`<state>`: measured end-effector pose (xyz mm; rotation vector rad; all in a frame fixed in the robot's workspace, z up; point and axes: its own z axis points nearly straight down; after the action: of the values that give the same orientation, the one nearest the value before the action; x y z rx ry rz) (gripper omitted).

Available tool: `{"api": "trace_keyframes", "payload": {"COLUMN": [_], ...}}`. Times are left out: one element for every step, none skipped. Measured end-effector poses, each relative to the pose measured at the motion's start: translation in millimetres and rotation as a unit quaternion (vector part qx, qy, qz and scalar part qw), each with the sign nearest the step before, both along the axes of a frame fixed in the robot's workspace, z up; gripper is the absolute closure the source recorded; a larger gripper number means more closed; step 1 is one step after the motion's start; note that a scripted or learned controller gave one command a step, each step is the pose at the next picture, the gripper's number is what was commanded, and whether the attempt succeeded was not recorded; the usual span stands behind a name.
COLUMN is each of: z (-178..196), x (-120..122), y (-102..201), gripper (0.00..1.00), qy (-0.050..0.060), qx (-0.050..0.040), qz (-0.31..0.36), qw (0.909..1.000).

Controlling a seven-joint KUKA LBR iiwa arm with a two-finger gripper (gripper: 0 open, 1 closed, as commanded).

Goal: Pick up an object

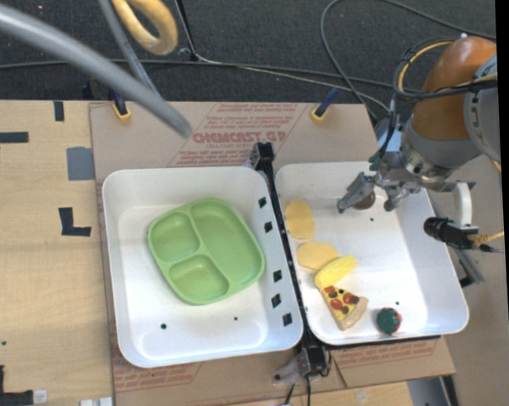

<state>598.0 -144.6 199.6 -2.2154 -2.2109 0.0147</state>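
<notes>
Bench (39,275): pale wood surface, with a brown cardboard sheet (234,131) laid over its middle and carrying both bins.

Left bin (134,329): shallow, white, toward the bench's left side. Contents: one green divided tray (206,250) with three compartments, lying flat and skewed, nearer the bin's far right corner. Bare white floor runs along the bin's near edge and left wall.

Right bin (426,266): shallow, white, sharing a black clipped seam with the left bin. Contents, all ranged down the wall beside the seam and along the near edge:
- pale yellow round slice (300,219), farthest from the near edge;
- second pale yellow slice (316,255), just below the first, apart from it;
- bright yellow banana-like piece (336,270), touching the second slice's near side;
- toy pizza wedge (344,306), just beside the yellow piece, point toward the near edge;
- small green and red round item (388,320), near the near right corner, apart from the pizza wedge.
The bin's middle, right half and far right corner are bare floor.

Claw (372,194): over the far part of the right bin, fingers spread apart, nothing between them. A small dark patch lies under it; what that is cannot be told. It is well apart from every item along the seam side.

Arm (452,105): grey with orange band, over the right bin's far right corner.
</notes>
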Motion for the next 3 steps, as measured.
{"api": "trace_keyframes", "payload": {"z": [7.7, -37.8, -99.9], "x": [3.1, 8.5, -0.1], "y": [0.2, 1.6, 2.6], "gripper": [0.0, 0.0, 0.0], "qy": [-0.007, -0.005, -0.004], "qx": [-0.0009, -0.0013, -0.001], "qz": [0.002, 0.002, 0.002], "qw": [1.0, 1.0, 1.0]}}
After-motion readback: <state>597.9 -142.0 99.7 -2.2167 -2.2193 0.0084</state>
